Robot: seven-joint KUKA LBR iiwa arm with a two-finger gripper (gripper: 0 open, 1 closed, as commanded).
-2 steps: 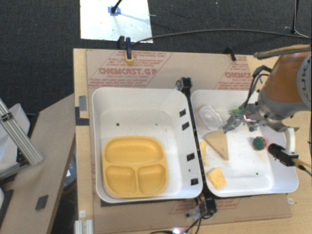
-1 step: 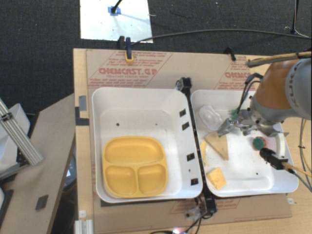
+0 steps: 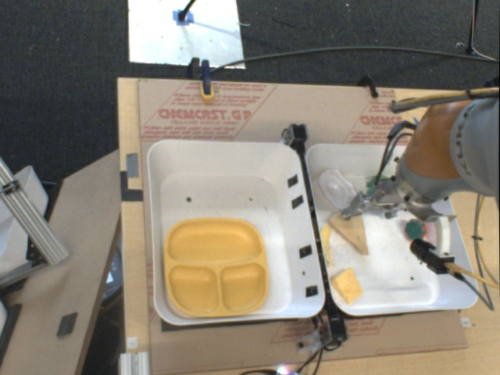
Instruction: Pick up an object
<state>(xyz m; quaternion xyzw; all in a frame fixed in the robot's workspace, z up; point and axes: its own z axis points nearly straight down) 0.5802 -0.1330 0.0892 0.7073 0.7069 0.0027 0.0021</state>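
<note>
My gripper [image 3: 361,203] reaches into the right bin [image 3: 391,291] from the right, low over its far left part. Its tip sits between a clear plastic cup [image 3: 336,184] lying on its side just above-left and a tan wedge [image 3: 349,233] just below. Whether it touches either one is unclear. A yellow square block [image 3: 346,285] lies near the bin's front left. A small green and red thing [image 3: 414,229] rests to the right, partly hidden under the wrist. The grey arm with its orange band [image 3: 433,143] covers the bin's far right.
The left bin [image 3: 234,166] holds a yellow divided plate [image 3: 217,266] at its front. A black divider with clips [image 3: 305,209] runs between the bins. A pale yellow sliver [image 3: 326,237] lies by the right bin's left wall.
</note>
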